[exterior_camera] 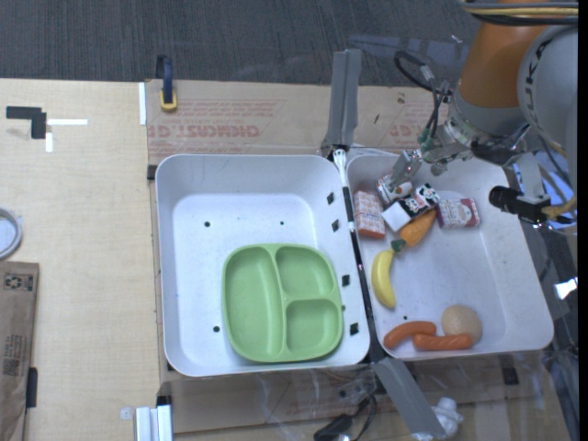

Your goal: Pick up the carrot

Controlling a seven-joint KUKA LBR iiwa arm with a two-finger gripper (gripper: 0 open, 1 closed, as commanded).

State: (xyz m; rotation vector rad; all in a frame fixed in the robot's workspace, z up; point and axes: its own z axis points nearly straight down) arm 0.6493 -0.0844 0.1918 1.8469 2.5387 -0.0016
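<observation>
Orange and tapering, the carrot (417,229) is lying in the right bin (496,283), its thick end tucked against a small white box (397,214), with a red packet (368,215) to one side and a banana (383,278) just below its tip. Nothing is lifting it yet, so the pick is looking unfinished. The gripper (401,180) is hanging just above the carrot, over the packets; whether its pincer is apart or together cannot be told, and nothing seems to be sitting in it.
</observation>
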